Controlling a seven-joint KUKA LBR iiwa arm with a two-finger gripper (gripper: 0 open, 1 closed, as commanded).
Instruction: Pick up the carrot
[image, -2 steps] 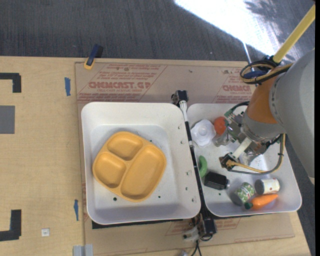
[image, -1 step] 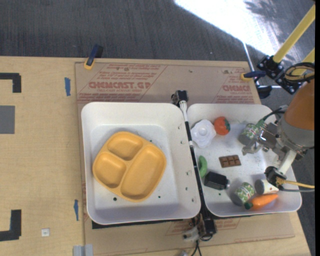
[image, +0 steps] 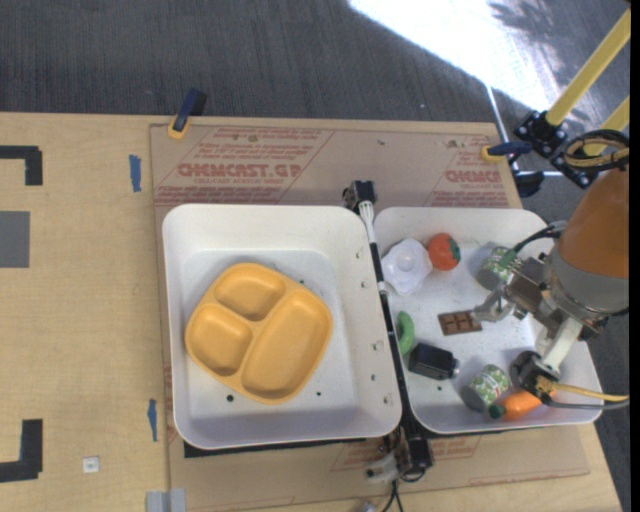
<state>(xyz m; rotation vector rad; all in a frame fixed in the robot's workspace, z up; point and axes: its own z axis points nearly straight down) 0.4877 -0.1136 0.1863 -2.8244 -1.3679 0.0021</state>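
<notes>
The carrot (image: 521, 405) is a small orange piece lying at the front of the right bin (image: 440, 420), touching a green-labelled can (image: 486, 388) on its left. My gripper (image: 497, 306) hangs over the middle of the right bin, up and to the left of the carrot, just right of a brown chocolate bar (image: 460, 322). Nothing shows held in it, and it is well apart from the carrot.
The right bin also holds a white lump (image: 407, 265), a red-orange tomato (image: 443, 251), a second can (image: 496, 266), a green pod (image: 405, 331) and a black block (image: 432, 360). A yellow divided plate (image: 260, 330) lies in the left bin (image: 190, 300).
</notes>
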